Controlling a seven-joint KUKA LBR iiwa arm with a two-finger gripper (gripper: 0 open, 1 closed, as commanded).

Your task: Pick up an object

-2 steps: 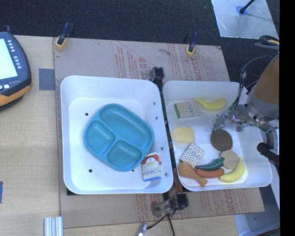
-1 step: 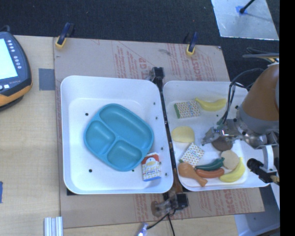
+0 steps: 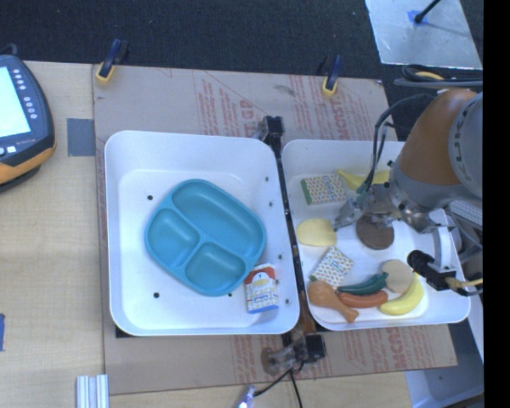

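Leftward, blue tray (image 3: 206,237) and carton (image 3: 262,289), toy food (image 3: 370,291) in right bin (image 3: 459,313)

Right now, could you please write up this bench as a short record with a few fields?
left bin: blue divided plate; small carton at its near right corner
right bin: toy foods, including banana, green pepper, drumstick, two patterned squares
arm: over the right bin
pincer: low over the right bin, above a brown round piece; grip unclear
bench left: tablet controller
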